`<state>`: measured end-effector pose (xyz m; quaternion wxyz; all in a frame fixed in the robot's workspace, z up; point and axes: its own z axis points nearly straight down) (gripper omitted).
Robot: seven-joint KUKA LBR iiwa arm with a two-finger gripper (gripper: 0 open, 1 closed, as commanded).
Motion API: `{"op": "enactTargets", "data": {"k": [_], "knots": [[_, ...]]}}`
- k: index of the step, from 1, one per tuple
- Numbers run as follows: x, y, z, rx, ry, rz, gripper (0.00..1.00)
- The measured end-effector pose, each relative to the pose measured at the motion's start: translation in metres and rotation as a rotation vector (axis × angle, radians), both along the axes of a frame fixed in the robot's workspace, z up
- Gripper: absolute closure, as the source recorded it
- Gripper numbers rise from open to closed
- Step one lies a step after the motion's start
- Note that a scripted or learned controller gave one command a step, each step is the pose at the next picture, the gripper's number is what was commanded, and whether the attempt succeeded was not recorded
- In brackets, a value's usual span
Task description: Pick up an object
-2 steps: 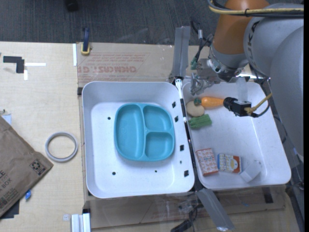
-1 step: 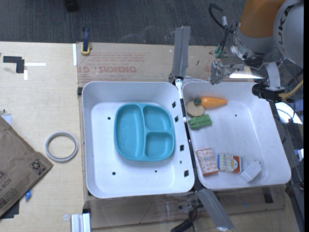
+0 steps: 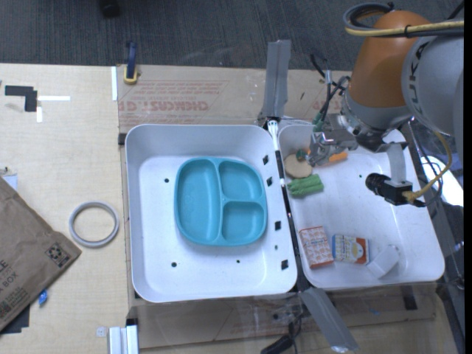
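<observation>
Grey arm's gripper [image 3: 318,152] low in right bin's [image 3: 413,268] far-left corner, just beside tan disc [image 3: 298,167] and green piece [image 3: 305,186]; approach step, jaw opening cannot be told; next needs descent onto disc.

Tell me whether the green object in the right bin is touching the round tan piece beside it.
Touching. The camera view shows the green object lying directly against the lower edge of the round tan piece, with no white bin floor visible between them.

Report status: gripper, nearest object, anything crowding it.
Gripper low over right bin's far left corner, finger state unclear. Tan round piece just beside it, not gripped. Green item and orange piece crowd close.
</observation>
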<state>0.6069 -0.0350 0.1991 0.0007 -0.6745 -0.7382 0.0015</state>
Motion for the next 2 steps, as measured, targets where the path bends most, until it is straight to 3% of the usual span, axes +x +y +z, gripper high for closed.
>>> {"op": "enactTargets", "data": {"k": [1, 2], "knots": [[-0.0055, -0.0233, 0.0135, 0.0, -0.003, 0.156, 1.0], [-0.0049, -0.0244, 0.0219, -0.001, -0.003, 0.153, 1.0]]}}
